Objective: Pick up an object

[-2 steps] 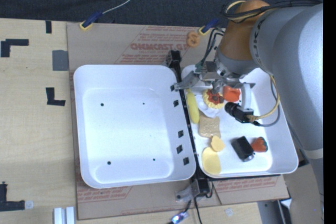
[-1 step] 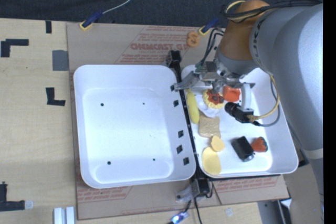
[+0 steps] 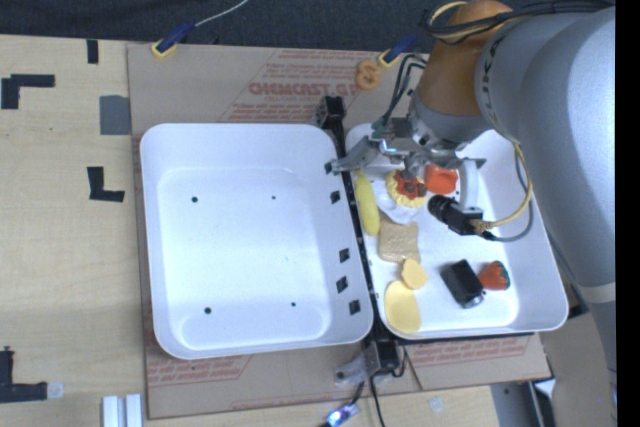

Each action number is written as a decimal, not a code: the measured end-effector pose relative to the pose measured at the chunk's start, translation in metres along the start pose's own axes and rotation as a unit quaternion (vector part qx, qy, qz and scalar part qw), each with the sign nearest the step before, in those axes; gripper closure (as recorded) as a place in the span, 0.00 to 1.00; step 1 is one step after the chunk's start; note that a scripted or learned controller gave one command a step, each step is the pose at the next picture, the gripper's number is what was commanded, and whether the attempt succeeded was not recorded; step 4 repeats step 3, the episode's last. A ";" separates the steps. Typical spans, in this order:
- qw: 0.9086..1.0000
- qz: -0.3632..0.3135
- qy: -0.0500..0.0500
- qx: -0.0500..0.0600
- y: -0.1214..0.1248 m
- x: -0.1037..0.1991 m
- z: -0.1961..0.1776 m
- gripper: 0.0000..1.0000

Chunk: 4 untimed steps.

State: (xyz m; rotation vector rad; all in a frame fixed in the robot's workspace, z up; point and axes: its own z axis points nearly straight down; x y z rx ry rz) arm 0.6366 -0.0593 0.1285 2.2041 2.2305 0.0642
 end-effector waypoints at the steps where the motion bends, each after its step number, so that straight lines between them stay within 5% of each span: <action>1: 1.000 0.001 0.000 0.000 0.000 0.000 0.001 0.00; 4: 1.000 0.000 0.000 0.001 -0.001 0.000 0.000 0.00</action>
